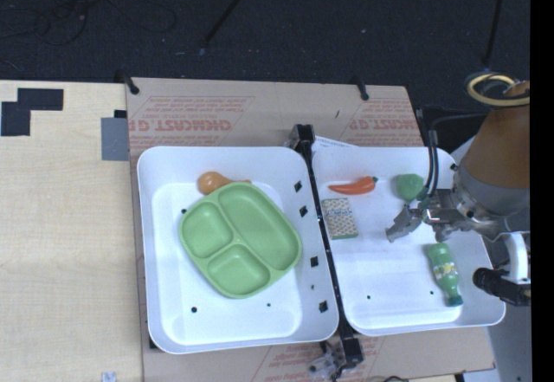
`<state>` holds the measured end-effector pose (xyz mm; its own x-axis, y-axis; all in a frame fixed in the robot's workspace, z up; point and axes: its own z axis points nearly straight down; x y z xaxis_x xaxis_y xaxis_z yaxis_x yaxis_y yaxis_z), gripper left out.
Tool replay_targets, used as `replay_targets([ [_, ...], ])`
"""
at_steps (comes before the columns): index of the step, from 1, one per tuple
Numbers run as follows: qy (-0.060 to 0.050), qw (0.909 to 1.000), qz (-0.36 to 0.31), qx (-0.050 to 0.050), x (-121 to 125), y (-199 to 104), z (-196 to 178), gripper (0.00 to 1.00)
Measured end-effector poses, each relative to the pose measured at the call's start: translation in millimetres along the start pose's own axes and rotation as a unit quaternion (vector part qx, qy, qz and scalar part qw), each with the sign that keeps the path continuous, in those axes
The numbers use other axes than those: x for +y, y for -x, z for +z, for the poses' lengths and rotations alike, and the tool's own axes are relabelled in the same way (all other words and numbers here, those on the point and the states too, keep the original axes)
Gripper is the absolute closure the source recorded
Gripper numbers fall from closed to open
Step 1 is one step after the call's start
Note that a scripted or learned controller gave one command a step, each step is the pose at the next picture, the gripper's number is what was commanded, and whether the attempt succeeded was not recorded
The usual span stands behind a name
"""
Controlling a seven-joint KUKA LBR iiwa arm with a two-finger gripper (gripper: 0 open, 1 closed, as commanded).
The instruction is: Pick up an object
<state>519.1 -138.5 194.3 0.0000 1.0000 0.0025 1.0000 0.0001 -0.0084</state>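
The hand (407,224) is seen low over the right bin (381,307), its fingers spread open with nothing between them. A green bottle (444,273) lies just beside it, with a red chili (352,186), green lump (408,186) and patterned sponge (339,218) nearby.

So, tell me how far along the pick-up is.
Nothing looks picked yet. The claw hangs over the right bin, among the green bottle, the chili pepper and the sponge, which all lie on the bin floor. Left: choosing one, gripping and lifting.
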Motion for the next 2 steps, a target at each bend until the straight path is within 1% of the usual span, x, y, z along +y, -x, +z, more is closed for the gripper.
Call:
replay_targets([
  [1, 0.000, 1.0000, 0.000, 0.000, 0, 5, 63, 0.00],
  [2, 0.002, 1.0000, 0.000, 0.000, 0, 4, 109, 0.00],
])
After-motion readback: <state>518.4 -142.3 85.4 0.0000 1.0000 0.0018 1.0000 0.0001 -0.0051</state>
